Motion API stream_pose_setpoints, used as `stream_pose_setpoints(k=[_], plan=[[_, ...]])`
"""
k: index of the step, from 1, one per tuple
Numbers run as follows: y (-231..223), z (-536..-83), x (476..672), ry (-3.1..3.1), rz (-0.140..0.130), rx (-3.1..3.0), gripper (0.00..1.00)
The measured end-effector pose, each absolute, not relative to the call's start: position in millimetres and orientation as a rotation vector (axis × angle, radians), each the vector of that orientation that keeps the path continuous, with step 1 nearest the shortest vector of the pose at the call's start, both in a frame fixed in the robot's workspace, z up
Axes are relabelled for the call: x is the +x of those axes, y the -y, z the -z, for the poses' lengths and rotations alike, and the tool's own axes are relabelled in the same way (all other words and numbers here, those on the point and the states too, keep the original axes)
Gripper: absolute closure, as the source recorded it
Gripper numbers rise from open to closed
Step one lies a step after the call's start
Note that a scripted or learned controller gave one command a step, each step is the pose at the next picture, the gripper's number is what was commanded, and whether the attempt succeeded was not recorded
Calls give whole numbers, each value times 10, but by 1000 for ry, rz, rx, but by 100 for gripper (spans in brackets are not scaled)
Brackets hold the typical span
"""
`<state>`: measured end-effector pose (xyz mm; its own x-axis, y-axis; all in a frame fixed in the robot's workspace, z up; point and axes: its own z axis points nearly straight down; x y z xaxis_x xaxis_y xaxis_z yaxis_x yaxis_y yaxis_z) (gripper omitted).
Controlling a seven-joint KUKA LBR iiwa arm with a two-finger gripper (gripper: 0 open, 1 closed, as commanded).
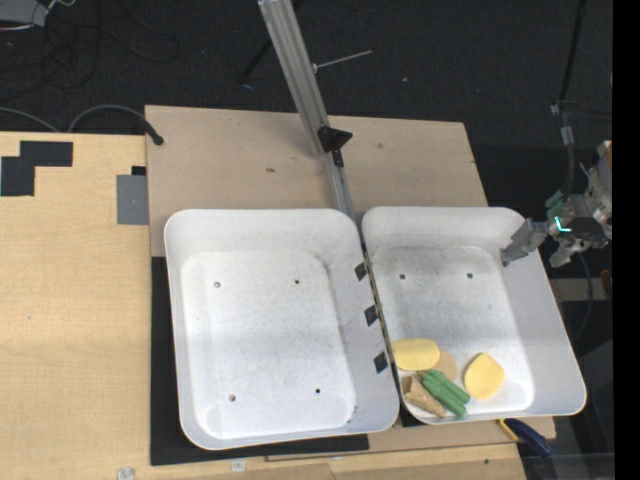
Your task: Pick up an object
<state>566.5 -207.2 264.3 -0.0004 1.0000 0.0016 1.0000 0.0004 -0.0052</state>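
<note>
Nothing is picked yet: the gripper (535, 240) hangs at the right bin's (520, 298) edge, its grip unreadable from here.

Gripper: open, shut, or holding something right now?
Gripper: cannot be told; it sits at the right bin's far right rim, apart from the objects in that bin's near corner.

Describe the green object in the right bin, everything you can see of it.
The green object is a small, elongated, stick-like piece, bright green with a smooth, plastic-like look. It lies flat and runs diagonally, near the front edge of the right bin. It rests against a tan, lumpy item on one side and sits just below a yellow oval piece. A second yellow piece lies close beside it; whether they touch is unclear.
</note>
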Motion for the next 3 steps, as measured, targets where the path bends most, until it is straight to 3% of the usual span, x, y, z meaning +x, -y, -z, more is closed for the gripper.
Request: stream_pose_setpoints(k=[1,3], plan=[[2072,-2657,5671,2221,-2,-2218,0],[2061,-1624,5550,2215,-6,-2216,0]])
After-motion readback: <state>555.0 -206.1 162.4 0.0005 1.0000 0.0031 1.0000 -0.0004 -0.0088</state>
